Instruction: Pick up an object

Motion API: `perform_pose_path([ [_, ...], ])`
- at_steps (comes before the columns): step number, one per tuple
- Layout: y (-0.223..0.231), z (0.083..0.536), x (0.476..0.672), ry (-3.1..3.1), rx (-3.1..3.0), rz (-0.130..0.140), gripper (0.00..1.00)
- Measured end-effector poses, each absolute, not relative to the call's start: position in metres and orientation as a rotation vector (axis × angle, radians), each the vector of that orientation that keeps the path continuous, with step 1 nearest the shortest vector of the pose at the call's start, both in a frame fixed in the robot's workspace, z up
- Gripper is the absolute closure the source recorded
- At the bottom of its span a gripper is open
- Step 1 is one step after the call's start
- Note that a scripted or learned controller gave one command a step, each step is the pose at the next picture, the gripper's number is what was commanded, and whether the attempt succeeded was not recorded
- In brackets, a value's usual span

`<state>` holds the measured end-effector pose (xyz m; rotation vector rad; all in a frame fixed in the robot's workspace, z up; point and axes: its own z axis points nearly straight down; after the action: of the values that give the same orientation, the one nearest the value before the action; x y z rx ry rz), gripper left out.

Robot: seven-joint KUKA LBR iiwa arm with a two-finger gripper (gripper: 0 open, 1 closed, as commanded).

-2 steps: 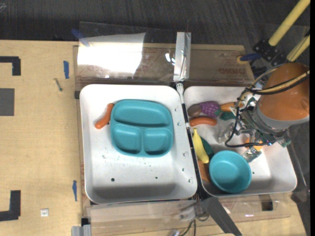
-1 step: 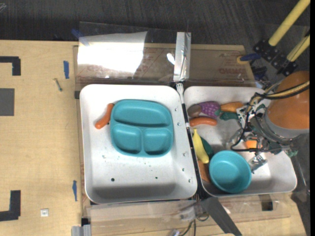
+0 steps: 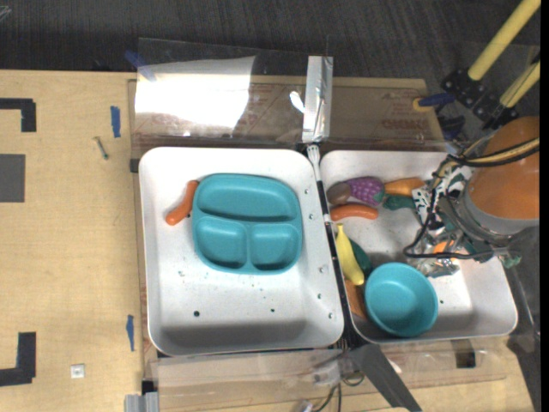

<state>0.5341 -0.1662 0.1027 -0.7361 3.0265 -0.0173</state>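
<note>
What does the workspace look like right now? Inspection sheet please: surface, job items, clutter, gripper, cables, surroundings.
Surface: two white bins side by side, left bin and right bin, on a wooden bench.
Job's things: left bin holds a teal divided plate with an orange sausage at its left edge. Right bin holds a teal bowl, banana, purple grapes, carrot and a red sausage.
Clutter: blue tape bits on the bench.
Gripper: gripper low in the right bin beside the bowl; finger state unclear.
Cables: wire bundle at the wrist.
Surroundings: clear plastic sheet behind the bins, dark carpet, yellow poles.
</note>
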Motion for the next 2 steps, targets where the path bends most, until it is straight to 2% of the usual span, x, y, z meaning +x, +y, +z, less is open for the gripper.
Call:
perform_pose_path([
  [1,-0.131,0.099,0.527,3.025,-0.805,-0.006,1.0],
  [2,-0.129,0.259,0.559,3.026,-0.785,-0.009,1.0],
])
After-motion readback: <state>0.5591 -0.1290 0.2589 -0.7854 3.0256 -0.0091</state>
